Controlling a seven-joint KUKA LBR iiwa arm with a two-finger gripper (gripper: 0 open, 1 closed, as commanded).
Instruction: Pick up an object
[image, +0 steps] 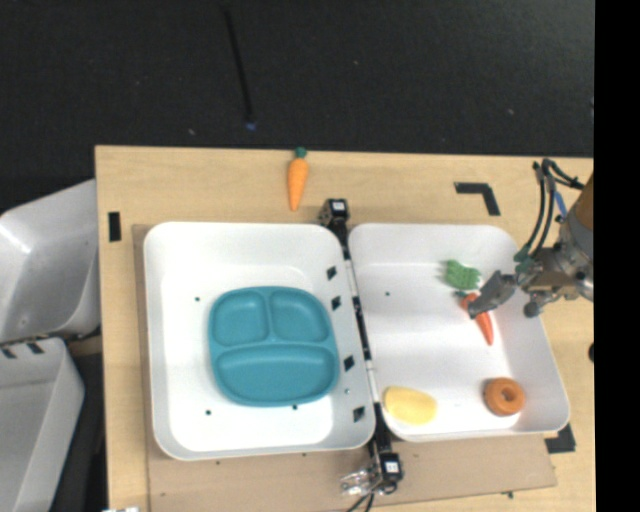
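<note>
One toy carrot (481, 318) with a green top is lying in the right bin (430, 250), directly beneath the gripper (492, 295); jaw state cannot be determined. It is appearing light, rigid and smooth, likely favouring a grasp across its orange body.

- Bench (120, 330): light wood/ply top, pale tan, seen from above at a slant; black corner marks near the back right & front right edges.
- Floor (300, 70) beyond the bench: dark, nearly black, w/ a thin dark line running diagonally across it.
- White casing (40, 270) at left, glossy, rounded, partly over the bench's left side; a 2nd white piece below it.
- Light: even, soft, no hard shadows.
</note>
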